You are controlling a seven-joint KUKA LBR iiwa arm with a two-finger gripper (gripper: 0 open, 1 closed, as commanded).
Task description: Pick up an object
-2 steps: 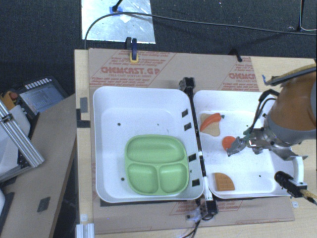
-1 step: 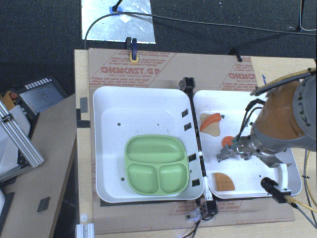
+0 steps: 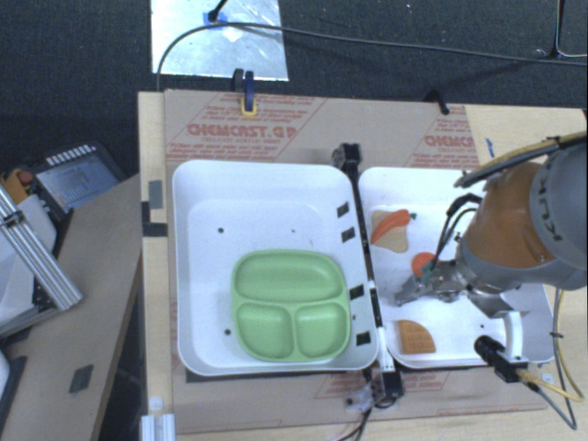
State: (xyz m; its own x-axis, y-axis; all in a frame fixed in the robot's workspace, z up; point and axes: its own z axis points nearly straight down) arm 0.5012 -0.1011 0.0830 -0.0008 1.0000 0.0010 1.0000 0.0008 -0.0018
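Gripper [image 3: 411,292] low in right bin [image 3: 432,184], jaw state: cannot tell. Red ball [image 3: 422,263] just beside, at 1 o'clock from tip. Carrot [image 3: 391,222] farther, 11 o'clock. Bread [image 3: 416,337] at 6.

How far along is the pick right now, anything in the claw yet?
Done: the arm has reached into the right bin, and the claw sits low beside the small red-orange object. In hand: nothing visibly lifted. Left: grasp and raise an object; the carrot-like piece and the brown piece lie untouched.
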